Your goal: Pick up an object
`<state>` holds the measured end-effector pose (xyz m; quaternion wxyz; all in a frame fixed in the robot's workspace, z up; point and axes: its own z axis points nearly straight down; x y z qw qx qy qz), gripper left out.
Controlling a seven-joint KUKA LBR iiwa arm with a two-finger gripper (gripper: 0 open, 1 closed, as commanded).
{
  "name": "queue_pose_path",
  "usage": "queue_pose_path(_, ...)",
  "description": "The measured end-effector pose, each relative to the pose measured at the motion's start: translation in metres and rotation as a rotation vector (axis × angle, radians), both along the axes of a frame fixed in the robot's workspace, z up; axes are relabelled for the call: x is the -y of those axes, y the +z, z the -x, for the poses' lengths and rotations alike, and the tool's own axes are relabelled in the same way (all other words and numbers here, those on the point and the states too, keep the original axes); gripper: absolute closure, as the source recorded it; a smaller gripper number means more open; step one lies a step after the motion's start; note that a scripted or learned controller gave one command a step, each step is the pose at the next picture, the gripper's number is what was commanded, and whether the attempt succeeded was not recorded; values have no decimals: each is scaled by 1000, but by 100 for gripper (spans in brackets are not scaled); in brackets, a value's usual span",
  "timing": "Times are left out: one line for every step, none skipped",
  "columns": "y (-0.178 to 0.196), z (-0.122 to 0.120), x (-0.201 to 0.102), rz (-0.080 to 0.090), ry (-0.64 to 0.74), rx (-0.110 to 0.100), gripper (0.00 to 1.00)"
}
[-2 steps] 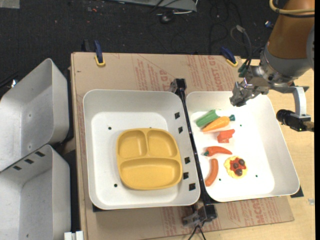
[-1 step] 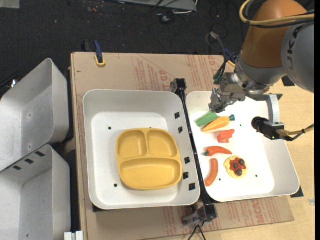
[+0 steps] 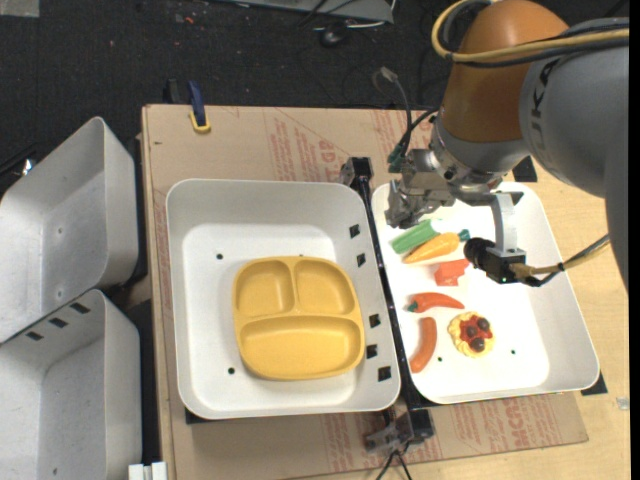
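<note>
the jaws cannot be read as apart or together here: the two-finger metal gripper (image 3: 412, 206) hangs at the far left corner of the right bin, its tips lost against dark wrist hardware, and nothing shows between them.

going left to right: the left shallow white plastic bin (image 3: 190, 268) holds a yellow three-compartment plastic plate (image 3: 298, 318), well apart from the gripper and across the divider. the right shallow white plastic bin (image 3: 560, 348) carries the small pieces. nearest the gripper is a green toy vegetable stick (image 3: 414, 237), just below the tips and close to them, if not touching; its long axis runs slantwise, low at the left and rising to the right. beside it and parallel lies an orange toy carrot (image 3: 436, 249), then a small red-orange block (image 3: 450, 271). lower down sit a red toy pepper (image 3: 434, 302), a red toy sausage (image 3: 425, 343) lying nearly upright in the view, and a small round yellow toy pizza with dark toppings (image 3: 471, 333).

the green stick looks the likeliest target. it lies just toward the near edge from the jaws, so the move probably calls for a short shift that way and a descent, with the fingers closing across the stick's narrow width rather than along its slant.
</note>
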<state>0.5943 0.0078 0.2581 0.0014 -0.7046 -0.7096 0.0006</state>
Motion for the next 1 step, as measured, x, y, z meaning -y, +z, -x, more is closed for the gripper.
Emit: queue_pose_path(-12, 3, -43, 1, -1, 0, 100)
